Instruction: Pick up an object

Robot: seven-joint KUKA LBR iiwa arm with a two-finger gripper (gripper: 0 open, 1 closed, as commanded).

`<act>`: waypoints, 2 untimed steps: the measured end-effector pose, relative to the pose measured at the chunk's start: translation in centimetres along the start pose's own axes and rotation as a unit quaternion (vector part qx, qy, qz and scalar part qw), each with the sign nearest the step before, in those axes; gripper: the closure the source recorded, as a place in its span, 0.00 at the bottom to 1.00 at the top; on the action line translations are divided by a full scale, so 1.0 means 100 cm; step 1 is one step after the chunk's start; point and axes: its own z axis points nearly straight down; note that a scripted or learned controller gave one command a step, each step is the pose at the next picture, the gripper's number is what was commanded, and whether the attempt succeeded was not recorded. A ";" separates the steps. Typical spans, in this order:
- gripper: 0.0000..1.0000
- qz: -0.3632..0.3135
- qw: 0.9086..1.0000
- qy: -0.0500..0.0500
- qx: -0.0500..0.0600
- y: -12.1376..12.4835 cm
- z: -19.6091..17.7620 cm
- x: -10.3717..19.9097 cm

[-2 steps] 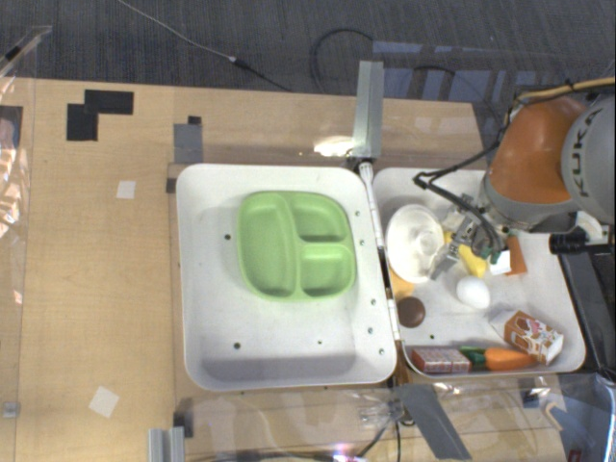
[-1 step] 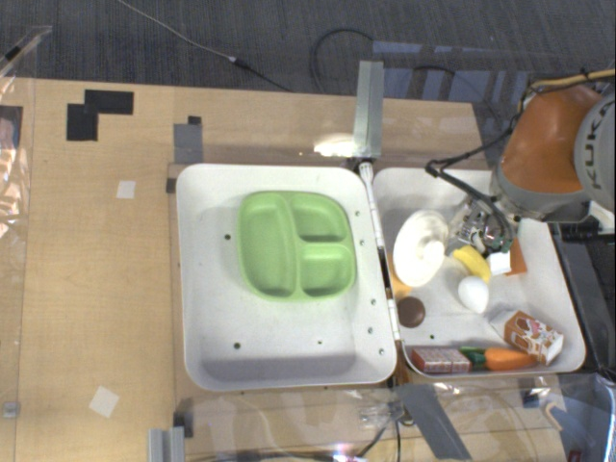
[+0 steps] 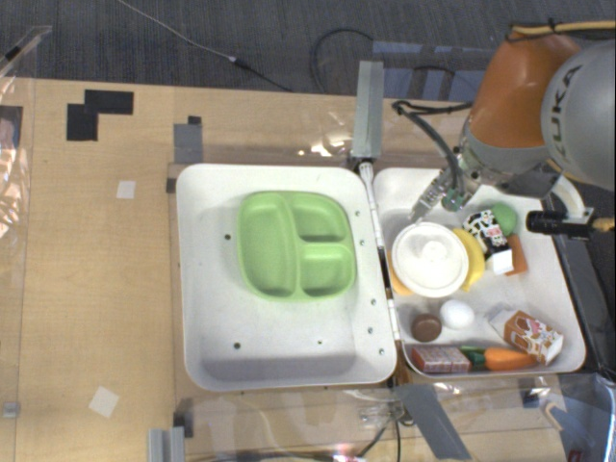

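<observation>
My gripper (image 3: pixel 440 199) hangs over the back of the right bin (image 3: pixel 568 301), just above a round white bowl (image 3: pixel 430 256). Its two fingers (image 3: pixel 425 203) stand apart, open, with nothing between them. Beside the bowl lie a yellow banana (image 3: pixel 474 259), a black-and-white cow-patterned item (image 3: pixel 484 227) and a green piece (image 3: pixel 506 221). Toward the bin's front are a white egg (image 3: pixel 456 313), a brown ball (image 3: pixel 426 328), a red box (image 3: pixel 440 358), a carrot (image 3: pixel 506 359) and a small carton (image 3: pixel 527 334).
The left bin (image 3: pixel 207 287) holds a green divided plate (image 3: pixel 295 244). A metal rail (image 3: pixel 378 258) separates the two bins. The arm's orange band (image 3: pixel 515 75) and grey body fill the upper right, over the right bin's back edge.
</observation>
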 end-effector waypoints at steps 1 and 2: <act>1.00 -0.208 0.978 0.001 0.002 -0.046 0.064 -0.016; 1.00 -0.287 0.958 -0.008 0.002 -0.105 -0.111 -0.094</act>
